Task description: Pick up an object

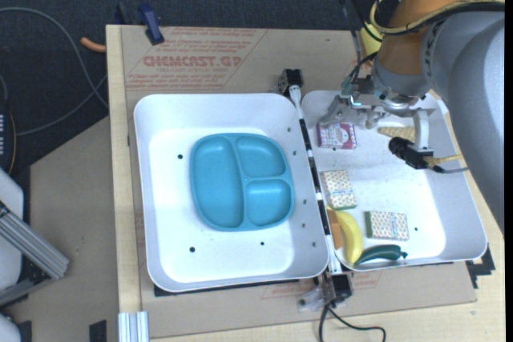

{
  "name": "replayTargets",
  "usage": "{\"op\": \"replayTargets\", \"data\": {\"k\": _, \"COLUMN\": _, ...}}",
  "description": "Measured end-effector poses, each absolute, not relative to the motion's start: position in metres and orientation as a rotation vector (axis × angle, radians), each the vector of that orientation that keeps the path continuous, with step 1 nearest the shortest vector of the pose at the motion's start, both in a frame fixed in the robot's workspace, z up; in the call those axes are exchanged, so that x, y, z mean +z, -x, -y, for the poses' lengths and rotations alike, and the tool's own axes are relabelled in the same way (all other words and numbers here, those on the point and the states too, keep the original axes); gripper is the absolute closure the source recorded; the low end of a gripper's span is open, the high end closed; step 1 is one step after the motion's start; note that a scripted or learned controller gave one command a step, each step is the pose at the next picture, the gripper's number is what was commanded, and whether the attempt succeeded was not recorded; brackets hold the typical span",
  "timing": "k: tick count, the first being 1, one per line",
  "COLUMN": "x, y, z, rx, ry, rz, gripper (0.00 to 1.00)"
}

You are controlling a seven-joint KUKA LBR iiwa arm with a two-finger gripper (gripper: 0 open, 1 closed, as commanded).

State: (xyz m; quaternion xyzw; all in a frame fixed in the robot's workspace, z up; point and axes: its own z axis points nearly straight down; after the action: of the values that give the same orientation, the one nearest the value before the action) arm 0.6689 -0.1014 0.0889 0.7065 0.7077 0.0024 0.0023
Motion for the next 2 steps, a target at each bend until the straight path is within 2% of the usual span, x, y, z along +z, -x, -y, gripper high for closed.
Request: {"op": "replayTargets", "data": {"k": 2, "x": 0.0890, "y": -0.6689, "z": 0.0941, "rx": 0.005, "ry": -2.216, "rz": -2.216, "gripper": 0.00}}
